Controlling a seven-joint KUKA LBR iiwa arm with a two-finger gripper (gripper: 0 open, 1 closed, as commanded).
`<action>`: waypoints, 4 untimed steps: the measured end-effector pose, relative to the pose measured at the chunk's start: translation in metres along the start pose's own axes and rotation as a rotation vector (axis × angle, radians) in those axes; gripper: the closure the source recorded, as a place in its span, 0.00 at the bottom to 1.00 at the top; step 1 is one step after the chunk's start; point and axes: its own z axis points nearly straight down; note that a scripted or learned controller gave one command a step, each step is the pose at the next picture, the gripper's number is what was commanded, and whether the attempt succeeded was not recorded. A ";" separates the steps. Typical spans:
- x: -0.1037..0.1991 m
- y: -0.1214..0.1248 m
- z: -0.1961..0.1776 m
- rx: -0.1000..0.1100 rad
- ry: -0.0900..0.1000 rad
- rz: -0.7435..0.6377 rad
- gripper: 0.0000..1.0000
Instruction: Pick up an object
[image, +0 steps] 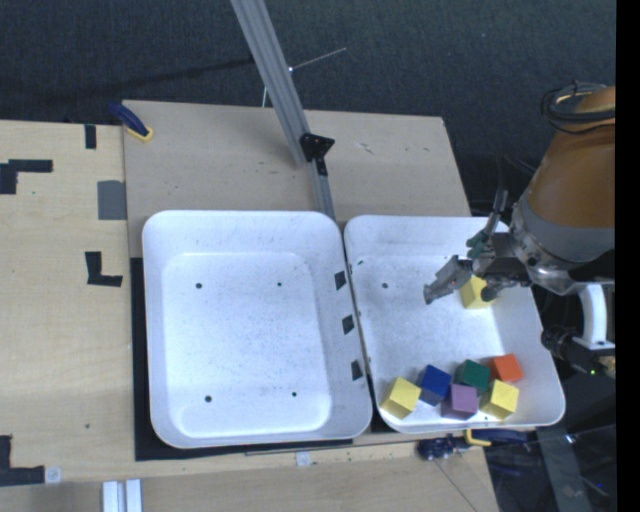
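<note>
My gripper (458, 296) hangs over the upper right part of the right bin (400, 240), open. A small yellow block (472, 292) sits between its spread fingers, close against the right finger and a little apart from the left finger (438, 290). I cannot tell whether the block rests on the bin floor or is lifted. Along the bin's front edge lie a yellow block (402, 396), a blue block (435, 383), a purple block (463, 399), a green block (473, 376), an orange block (507, 368) and another yellow block (502, 398).
The left bin (245, 330) stands beside the right one, with a shared ridge between them. A grey metal rod (285, 90) slants down from the top to the bins' back edge. The arm's orange band (585, 110) rises at the right.
</note>
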 end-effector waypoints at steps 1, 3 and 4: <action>0.000 0.000 0.000 0.000 0.000 0.000 0.00; -0.011 -0.006 0.103 0.006 0.000 0.002 0.00; -0.015 -0.014 0.165 0.008 0.001 0.002 0.00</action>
